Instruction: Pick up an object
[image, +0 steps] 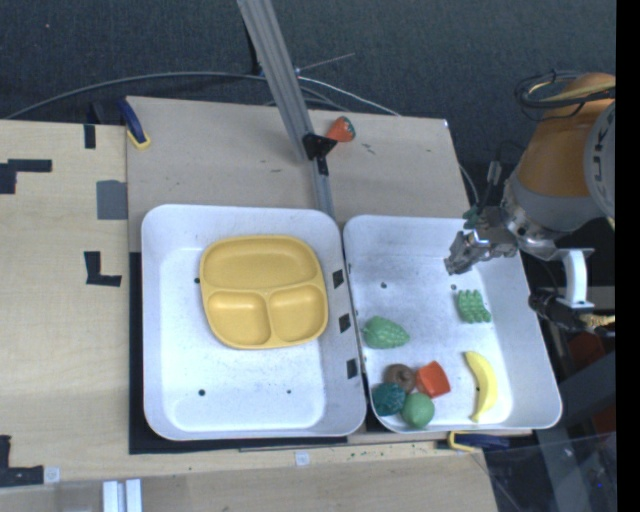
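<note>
A pale wooden desk (60, 300) carries two shallow white bins side by side. The left bin (170, 400) holds a yellow divided tray (265, 290), tilted slightly, in its upper half; bare floor lies below it. The arm (565, 165), grey with an orange band, reaches in over the right bin's (535, 400) upper right rim, wrist bent down and leftward. Its pincer (462, 255) hangs above bare bin floor, nothing between its tips; whether they are spread or closed I cannot tell. Just below the pincer lies a green ridged block (472, 306). Lower still, a banana (482, 385) lies near the rim. Left of the banana sit an orange block (433, 379), a brown ring (400, 376), a green ball (418, 410), a teal lump (389, 400) and a green leafy piece (384, 332).
</note>
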